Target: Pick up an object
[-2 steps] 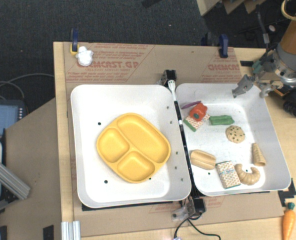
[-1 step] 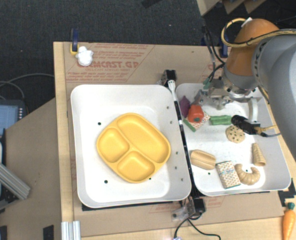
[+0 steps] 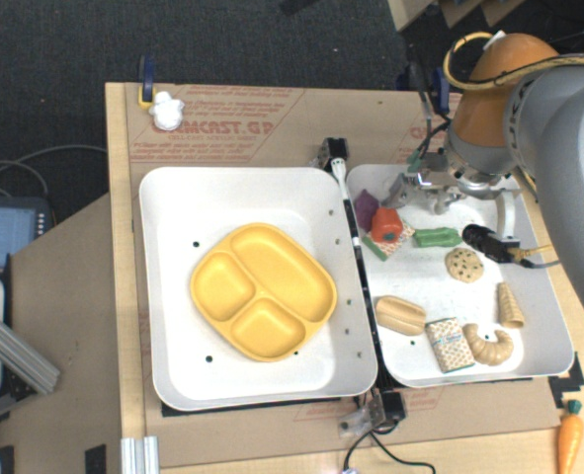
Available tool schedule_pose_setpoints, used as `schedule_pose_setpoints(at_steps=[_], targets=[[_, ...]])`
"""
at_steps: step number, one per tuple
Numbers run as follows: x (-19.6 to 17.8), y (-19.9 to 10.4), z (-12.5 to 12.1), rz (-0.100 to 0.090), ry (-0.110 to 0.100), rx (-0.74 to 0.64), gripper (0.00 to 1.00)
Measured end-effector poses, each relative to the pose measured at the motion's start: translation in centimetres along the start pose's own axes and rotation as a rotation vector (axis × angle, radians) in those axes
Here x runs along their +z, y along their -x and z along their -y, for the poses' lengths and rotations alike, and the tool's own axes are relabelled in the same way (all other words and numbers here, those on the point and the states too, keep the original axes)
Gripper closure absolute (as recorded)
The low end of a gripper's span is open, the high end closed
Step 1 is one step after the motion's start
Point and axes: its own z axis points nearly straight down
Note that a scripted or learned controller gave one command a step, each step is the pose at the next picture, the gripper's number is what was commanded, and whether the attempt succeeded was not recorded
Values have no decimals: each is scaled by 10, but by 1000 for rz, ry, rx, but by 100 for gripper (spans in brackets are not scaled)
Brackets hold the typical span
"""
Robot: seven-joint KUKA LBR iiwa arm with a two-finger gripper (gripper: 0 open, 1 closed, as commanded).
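The pick has not happened yet, as far as one can judge. The arm (image 3: pixel 529 87) reaches in from 3 o'clock, and its gripper (image 3: pixel 432 188) hangs over the back part of the right bin (image 3: pixel 539 358), at about 12 o'clock in that bin. Nothing can be seen between its tips, and the picture does not let one tell if the pincer is released or clenched.

All the small things lie on the floor of the right bin. A red toy (image 3: pixel 387 225) and a purple piece (image 3: pixel 368 207) sit at 10 o'clock, close under the gripper. A green stick (image 3: pixel 437 236) lies just beside the red toy. A cookie (image 3: pixel 463 264) sits near the middle. A bread roll (image 3: pixel 400 315) lies at 8 o'clock, a small box (image 3: pixel 451 345) and a croissant (image 3: pixel 489 345) at 6 o'clock, and a cone (image 3: pixel 510 305) at 4 o'clock.

The left bin (image 3: pixel 163 265) holds a yellow plate (image 3: pixel 262 289) with three parts.

What is left is everything: come down on one thing, close on it, and lift it. The red toy looks the nearest pick.
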Motion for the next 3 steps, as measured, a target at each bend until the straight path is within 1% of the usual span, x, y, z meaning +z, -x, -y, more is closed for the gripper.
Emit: schedule_pose_setpoints(at_steps=[1,2,3], targets=[[0,0,0,0,0,0,0],[-6,-18,0,-1,-2,-1,0],[1,57,63,2,-6,10,0]])
